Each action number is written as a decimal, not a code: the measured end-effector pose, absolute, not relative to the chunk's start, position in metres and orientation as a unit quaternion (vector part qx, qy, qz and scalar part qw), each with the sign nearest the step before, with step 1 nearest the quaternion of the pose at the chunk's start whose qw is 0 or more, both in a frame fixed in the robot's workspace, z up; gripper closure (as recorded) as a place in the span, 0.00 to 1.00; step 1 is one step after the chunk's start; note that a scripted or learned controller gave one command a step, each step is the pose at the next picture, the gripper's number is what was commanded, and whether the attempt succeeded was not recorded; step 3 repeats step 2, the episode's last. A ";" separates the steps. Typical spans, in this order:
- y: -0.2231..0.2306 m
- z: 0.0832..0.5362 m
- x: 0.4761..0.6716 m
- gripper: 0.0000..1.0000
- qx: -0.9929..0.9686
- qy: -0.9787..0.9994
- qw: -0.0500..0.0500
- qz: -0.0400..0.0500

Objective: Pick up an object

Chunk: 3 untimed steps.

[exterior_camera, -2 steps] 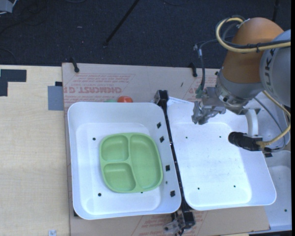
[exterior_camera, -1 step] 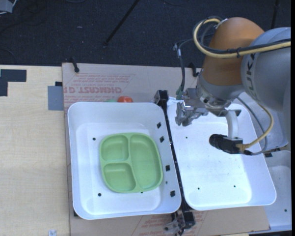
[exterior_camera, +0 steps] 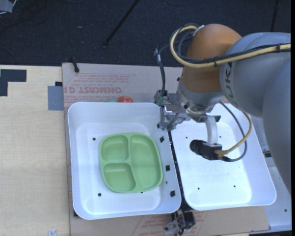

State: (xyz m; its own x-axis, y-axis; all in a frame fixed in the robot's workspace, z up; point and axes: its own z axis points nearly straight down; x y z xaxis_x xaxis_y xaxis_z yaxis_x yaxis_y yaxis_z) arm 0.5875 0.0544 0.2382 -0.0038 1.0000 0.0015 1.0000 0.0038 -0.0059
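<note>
Green divided plate [exterior_camera: 131, 162] lay flat in the left bin [exterior_camera: 83, 117].
My gripper [exterior_camera: 165, 118] hung where that bin met the right bin [exterior_camera: 235, 193], apart from the plate; open or closed, I could not tell.

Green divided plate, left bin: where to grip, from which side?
Grip the green divided plate by its view-left rim, down from above, straddling the lip. It lies flat, face up, likely too wide to span; its right edge crowds the left bin wall, the left side has bare floor.

Even overhead light, soft shadows, mild glare on white bins [exterior_camera: 83, 132], slightly soft focus
</note>
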 end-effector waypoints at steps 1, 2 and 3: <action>0.097 0.234 0.586 1.00 -0.706 -0.708 0.002 0.001; 0.096 0.235 0.586 0.00 -0.707 -0.708 0.001 0.002; 0.096 0.235 0.586 0.00 -0.707 -0.708 0.001 0.002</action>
